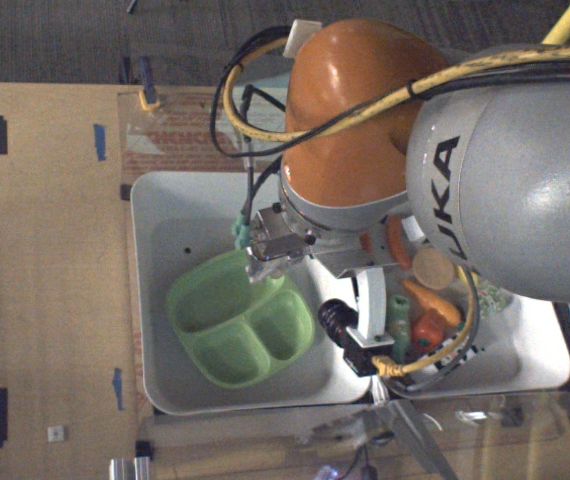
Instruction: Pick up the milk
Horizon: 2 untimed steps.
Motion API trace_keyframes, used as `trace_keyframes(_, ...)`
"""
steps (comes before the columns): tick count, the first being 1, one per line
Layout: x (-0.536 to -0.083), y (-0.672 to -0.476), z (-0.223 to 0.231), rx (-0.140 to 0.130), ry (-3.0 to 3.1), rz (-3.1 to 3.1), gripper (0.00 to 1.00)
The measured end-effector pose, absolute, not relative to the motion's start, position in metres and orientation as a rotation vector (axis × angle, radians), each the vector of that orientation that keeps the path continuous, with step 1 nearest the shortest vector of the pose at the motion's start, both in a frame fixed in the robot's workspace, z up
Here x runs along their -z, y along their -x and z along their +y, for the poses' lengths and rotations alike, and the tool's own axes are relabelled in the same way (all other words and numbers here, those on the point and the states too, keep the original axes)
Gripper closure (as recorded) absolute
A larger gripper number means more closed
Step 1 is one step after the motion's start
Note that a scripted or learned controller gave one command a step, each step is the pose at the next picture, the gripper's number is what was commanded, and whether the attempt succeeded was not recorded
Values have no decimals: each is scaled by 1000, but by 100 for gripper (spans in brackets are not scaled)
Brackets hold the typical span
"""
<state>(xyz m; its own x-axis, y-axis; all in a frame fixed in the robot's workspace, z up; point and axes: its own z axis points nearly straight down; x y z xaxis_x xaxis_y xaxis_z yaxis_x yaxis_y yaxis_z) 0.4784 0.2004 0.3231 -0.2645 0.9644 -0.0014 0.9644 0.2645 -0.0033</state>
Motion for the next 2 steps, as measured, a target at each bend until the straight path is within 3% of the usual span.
trace_keyframes(1,-250,-499,154,-9,2049,-2377,100)
trace_keyframes(2,-268,-478,189,-4,1643,-2676,100)
